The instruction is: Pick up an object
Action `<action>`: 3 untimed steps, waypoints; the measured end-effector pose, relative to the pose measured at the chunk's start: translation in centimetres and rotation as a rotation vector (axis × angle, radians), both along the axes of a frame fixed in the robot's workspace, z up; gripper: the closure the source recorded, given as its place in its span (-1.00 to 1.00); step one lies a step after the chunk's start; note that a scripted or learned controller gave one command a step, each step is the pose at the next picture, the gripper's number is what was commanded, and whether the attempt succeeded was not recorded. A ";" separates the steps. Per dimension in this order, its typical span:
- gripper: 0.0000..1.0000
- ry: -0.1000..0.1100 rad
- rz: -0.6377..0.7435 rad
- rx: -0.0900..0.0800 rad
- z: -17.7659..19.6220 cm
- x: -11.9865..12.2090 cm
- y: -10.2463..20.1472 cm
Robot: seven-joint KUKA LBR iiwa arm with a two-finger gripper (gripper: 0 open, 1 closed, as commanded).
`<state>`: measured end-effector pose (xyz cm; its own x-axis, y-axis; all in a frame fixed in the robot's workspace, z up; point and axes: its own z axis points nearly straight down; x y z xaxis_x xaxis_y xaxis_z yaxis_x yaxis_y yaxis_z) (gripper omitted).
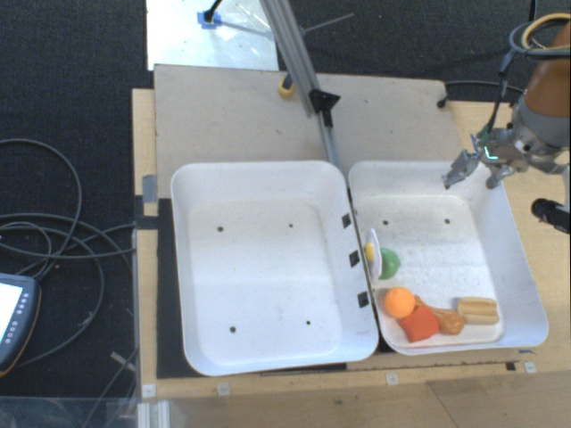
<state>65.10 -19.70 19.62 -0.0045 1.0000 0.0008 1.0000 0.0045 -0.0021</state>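
Note:
My gripper [475, 175] hangs over the far right corner of the right bin [517, 239], open, with nothing between its two grey fingers. The objects lie at the bin's near end, well away from it: an orange ball [399, 302], a red block [418, 325], a small orange-brown piece [451, 323], a tan ridged bread-like piece [478, 309], and a green ball [389, 263] beside a yellow-and-white item [372, 251] against the left wall.
The left bin [192, 194] sits beside the right one, sharing a divider with black clips [354, 259]. A grey pole [294, 43] slants over the far bench. Cables and a tablet [13, 315] lie on the floor at left.

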 end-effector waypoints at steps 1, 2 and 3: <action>-1.00 -0.003 0.002 -0.002 0.3 0.1 0.0; -1.00 0.001 -0.001 0.000 -6.0 -0.1 0.0; -1.00 0.000 0.002 -0.001 -10.8 -0.1 0.1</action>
<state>64.99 -19.62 8.85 -0.0060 1.0000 0.0000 1.0000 0.0060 -0.0020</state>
